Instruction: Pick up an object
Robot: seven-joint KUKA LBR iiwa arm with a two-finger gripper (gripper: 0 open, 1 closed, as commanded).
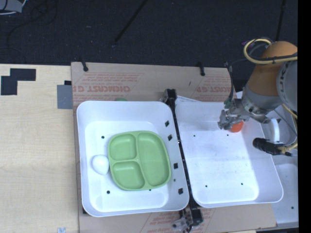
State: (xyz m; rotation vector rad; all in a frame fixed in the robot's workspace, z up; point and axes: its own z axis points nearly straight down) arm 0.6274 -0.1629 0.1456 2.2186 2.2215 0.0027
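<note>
A small orange-red object (236,126) lies in the right bin (228,178) near its far right corner. My gripper (228,121) hangs right over it, at its left side, and partly covers it. The view does not reveal how the gripper stands on the object. In the left bin (92,115) lie a green divided plate (139,159) and a white egg-shaped object (100,164) touching the plate's left edge.
A black divider (176,149) runs between the two bins. A black handle-like part (269,146) sticks out over the right bin's right rim. The arm's orange band (272,67) looms above the far right corner. Brown cardboard lies under the bins.
</note>
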